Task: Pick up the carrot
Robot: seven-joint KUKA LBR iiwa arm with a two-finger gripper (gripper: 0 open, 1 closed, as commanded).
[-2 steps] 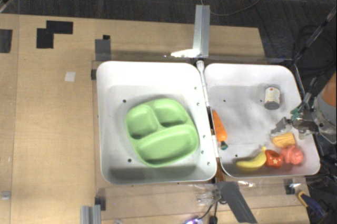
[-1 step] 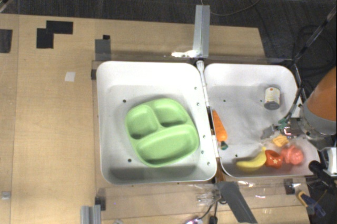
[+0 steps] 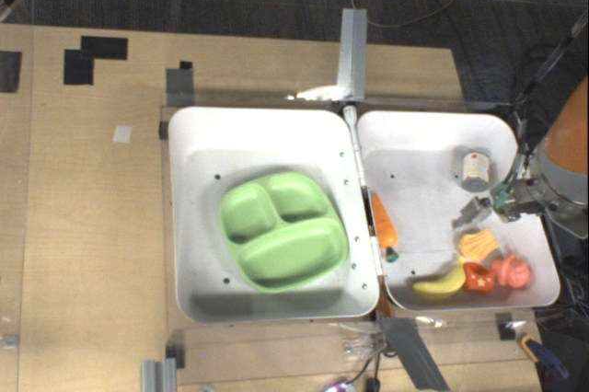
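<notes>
The arm (image 3: pixel 569 142) is cut off by the right edge — just a patch of orange and grey shows. The gripper (image 3: pixel 479 208) is small and blurred, so how its jaws stand cannot be told. The carrot (image 3: pixel 382 223) lies against the right bin's (image 3: pixel 433 128) left wall, its lower tip too small to make out.

The arm (image 3: pixel 563 162) enters at the right edge and has a rounded body with an orange part above a grey part. At its end there is a small teal-green piece, and beside it the gripper (image 3: pixel 471 213) of dull grey metal with thin fingers. A thin dark cable runs along the arm's side, near the wrist.
</notes>
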